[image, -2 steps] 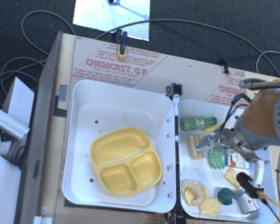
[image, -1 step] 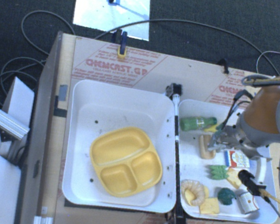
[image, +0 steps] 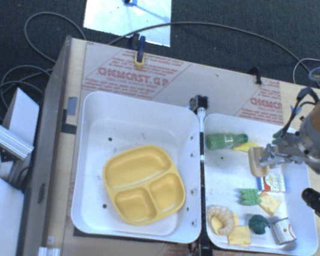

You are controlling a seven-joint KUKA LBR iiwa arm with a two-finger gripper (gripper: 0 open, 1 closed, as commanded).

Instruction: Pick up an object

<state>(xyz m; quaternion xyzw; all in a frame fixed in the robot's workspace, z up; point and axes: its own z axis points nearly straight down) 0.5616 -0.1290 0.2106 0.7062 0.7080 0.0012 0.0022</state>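
Since the claw (image: 268, 156) sits low over the tan bread slice (image: 256, 163) in the right bin (image: 311, 241), that's probably its target; can't tell its grip.

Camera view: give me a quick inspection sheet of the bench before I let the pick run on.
Surface: two white bins side by side, left bin, right bin, on a printed board.
Job's things: in the right bin, green bottle lying down, shrimp, cheese wedge, green block, dark green piece, metal can, red-and-blue carton.
Clutter: yellow divided tray in the left bin.
Grippers: gripper low over the right bin's upper part; jaws unclear.
Cables: black cables loop across the floor.
Surroundings: dark carpet, pale floor panel.
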